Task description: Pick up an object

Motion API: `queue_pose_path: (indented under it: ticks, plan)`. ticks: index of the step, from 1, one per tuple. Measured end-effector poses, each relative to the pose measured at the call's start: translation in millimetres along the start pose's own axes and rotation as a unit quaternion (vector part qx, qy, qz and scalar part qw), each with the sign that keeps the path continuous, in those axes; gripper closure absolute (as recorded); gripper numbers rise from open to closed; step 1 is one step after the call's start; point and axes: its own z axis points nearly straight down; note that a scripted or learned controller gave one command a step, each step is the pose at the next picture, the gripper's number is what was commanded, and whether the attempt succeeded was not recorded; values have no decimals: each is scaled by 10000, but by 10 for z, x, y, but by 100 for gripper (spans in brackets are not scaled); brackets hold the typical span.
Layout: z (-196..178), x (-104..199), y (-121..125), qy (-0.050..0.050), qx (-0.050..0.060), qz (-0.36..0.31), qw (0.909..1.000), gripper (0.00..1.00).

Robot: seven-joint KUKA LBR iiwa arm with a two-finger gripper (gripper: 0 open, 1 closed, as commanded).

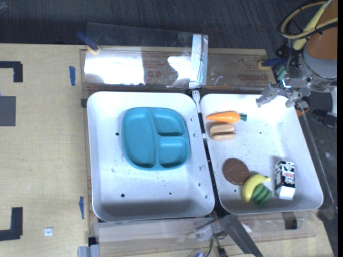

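Gripper (278,94) hangs at the far right corner of the right bin (305,143), at the end of the grey arm with its orange band that reaches in from the right. Its metal parts are small and bright against the white rim, and I cannot tell whether it is apart or together; nothing shows in it.

From the camera view, every candidate lies to the left of and nearer the camera than the gripper. Closest is the carrot (225,116), lying with its long axis across the bin, green top toward the gripper. Just beside it, on the near side, sits the hot dog (223,132), long axis parallel to the carrot. Farther down lie the cookie (235,171), flat, and the banana (254,188), touching or nearly touching it. The milk carton (285,180) stands near the right wall, almost straight below the gripper. The left bin (102,159) holds a blue tray (156,137), well apart.

A reach for the carrot would probably go leftward, closing across its short width.
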Motion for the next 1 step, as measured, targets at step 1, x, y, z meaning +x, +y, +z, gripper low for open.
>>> queue_pose_path:
  ticks: [1]
  plan:
    - [881, 757, 142, 12, 28, -892, 9960, 0]
